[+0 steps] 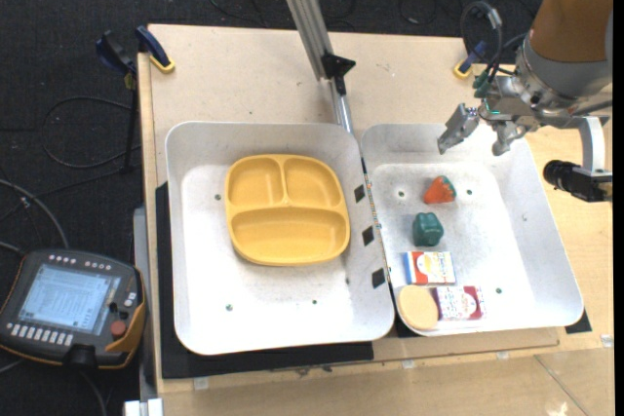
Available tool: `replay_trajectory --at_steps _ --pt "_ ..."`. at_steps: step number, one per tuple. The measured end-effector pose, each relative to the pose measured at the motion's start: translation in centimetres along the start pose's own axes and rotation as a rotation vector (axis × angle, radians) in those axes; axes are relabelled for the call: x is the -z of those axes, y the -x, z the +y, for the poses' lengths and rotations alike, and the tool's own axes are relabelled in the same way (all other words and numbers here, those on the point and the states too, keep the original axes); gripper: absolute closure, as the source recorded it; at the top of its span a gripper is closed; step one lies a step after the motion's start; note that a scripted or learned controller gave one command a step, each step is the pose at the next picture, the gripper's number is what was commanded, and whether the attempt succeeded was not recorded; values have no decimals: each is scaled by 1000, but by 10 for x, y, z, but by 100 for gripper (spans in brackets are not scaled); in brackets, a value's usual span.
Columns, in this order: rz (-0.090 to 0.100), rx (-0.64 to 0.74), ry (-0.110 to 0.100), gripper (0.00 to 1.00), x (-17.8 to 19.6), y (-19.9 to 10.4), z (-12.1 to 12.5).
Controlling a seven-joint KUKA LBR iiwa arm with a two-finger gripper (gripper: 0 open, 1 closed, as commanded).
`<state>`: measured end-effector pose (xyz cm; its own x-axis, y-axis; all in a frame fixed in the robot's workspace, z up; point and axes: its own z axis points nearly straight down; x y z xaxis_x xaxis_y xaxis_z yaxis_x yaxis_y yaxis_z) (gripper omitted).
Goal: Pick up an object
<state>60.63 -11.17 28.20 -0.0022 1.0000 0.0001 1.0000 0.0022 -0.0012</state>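
My gripper (480,137) hangs over the back edge of the right bin (526,239), its two grey fingers (454,132) spread apart with nothing between them. Below it in the bin lie a small orange-red toy (441,190) and a dark green toy (427,229). Nearer the front sit a small white carton with a red and yellow label (429,267), a pink and white packet (458,303) and a pale round disc (419,307). The gripper stands above and to the right of the orange-red toy, apart from it.
The left bin (195,209) holds a yellow divided plate (288,209). A metal pole (307,5) slants down to the seam between the bins. A teach pendant (68,305) lies at the lower left. Clamps (151,49) grip the bench's back corners.
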Motion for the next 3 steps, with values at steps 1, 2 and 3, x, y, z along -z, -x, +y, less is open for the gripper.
replay_trajectory --at_steps 1,2,3 --pt "0 -1 0 0 0 0 0" --pt "0 -3 -4 0 -45 4 -4" --pt "0 -2 -5 0 -92 -4 -5"
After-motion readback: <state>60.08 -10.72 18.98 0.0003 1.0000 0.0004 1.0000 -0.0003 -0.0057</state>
